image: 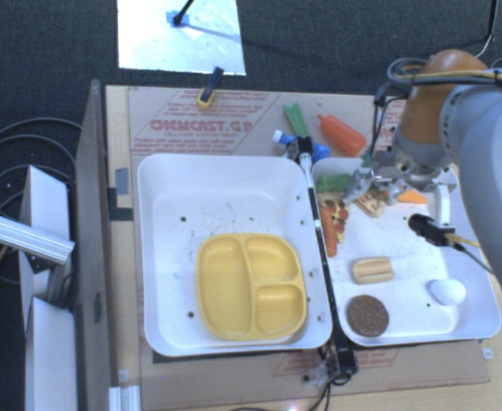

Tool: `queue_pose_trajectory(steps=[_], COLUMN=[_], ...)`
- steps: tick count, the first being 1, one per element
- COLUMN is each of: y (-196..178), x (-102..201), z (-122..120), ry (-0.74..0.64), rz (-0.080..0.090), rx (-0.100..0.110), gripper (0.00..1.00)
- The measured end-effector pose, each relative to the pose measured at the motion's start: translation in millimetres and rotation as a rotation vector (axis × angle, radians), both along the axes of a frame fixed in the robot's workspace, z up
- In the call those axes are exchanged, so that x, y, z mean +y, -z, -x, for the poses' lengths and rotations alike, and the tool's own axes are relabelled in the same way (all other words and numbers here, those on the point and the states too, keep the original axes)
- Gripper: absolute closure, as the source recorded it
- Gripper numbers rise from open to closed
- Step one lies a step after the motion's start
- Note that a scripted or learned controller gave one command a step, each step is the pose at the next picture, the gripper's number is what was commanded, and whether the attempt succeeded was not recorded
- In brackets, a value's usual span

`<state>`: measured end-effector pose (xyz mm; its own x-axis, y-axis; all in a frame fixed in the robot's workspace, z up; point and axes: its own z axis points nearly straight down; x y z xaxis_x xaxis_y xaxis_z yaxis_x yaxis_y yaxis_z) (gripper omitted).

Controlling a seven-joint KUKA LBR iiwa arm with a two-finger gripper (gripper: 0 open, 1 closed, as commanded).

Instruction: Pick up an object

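Risk 1: the gripper (pixel 373 181) hangs low over the crowded far-left corner of the right bin (pixel 482 315), where several small things lie touching; a closing grasp there could pinch 2 at once or nudge them against the wall and come up with nothing.
Risk 2: the corner wall and the divider between the 2 bins sit close to the fingers, so a descent could strike the rim instead of an object.
Jaws: cannot tell whether they are spread or closed; the metal wrist parts blur together, and nothing is visibly held between them.
Likely target: the tan waffle-like piece (pixel 371 204), just beside the gripper, with a green item (pixel 335 181) next to it.
Right bin, other contents: a red-and-orange toy cluster (pixel 332 221) along the divider, an orange wedge (pixel 412 197), a tan bread-roll shape (pixel 373 270), a brown round patty (pixel 367 314), a white egg-like object (pixel 446 292), all well apart at the near end.
Left bin (pixel 161 229): 1 yellow 3-compartment plate (pixel 251 286), its compartments bare.
Behind the bins: an orange bottle-like toy (pixel 343 134), a green piece (pixel 296 120) and a blue piece (pixel 319 151) on the cardboard.
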<state>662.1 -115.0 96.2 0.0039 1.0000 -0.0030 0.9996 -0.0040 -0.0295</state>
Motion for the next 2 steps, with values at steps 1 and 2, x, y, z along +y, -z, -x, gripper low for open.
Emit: queue_pose_trajectory(steps=[1, 2], y=[8.3, 10.1], x=[11.2, -25.3], z=[-2.8, -5.0], ry=[0.005, -0.005], rz=[0.011, -0.009], rx=[-0.014, -0.017], gripper=[0.00, 0.00])
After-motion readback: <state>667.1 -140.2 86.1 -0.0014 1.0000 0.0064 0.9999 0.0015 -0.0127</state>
